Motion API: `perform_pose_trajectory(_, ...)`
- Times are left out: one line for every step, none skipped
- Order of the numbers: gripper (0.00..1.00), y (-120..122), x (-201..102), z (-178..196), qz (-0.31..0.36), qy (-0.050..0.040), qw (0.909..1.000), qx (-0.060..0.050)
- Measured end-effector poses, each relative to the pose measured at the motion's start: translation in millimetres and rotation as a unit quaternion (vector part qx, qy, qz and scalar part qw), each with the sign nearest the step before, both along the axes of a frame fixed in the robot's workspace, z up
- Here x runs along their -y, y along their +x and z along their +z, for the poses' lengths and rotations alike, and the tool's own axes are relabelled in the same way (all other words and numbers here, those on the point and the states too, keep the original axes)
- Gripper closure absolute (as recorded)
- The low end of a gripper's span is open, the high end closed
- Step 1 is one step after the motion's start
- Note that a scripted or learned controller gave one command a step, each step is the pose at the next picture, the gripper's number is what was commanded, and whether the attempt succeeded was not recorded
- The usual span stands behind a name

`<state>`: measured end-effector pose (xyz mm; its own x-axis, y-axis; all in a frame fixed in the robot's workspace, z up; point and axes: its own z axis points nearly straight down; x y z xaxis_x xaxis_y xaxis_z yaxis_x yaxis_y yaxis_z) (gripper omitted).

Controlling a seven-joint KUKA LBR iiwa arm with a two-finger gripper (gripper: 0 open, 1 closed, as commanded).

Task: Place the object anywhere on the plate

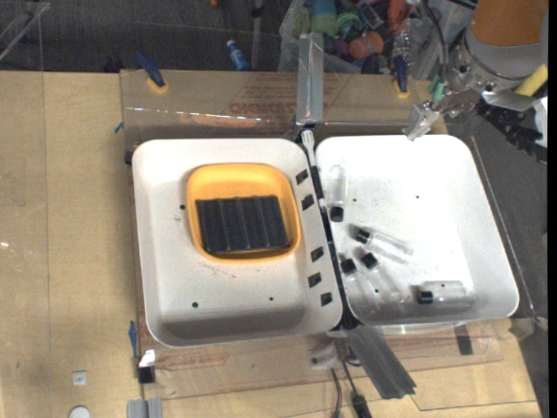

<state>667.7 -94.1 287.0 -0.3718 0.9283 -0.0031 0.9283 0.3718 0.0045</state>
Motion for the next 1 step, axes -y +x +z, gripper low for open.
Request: perform_pose_trajectory(1.00, -0.6, -7.1, 1.0, 0.014, -0.0001, 0.9999, -0.001)
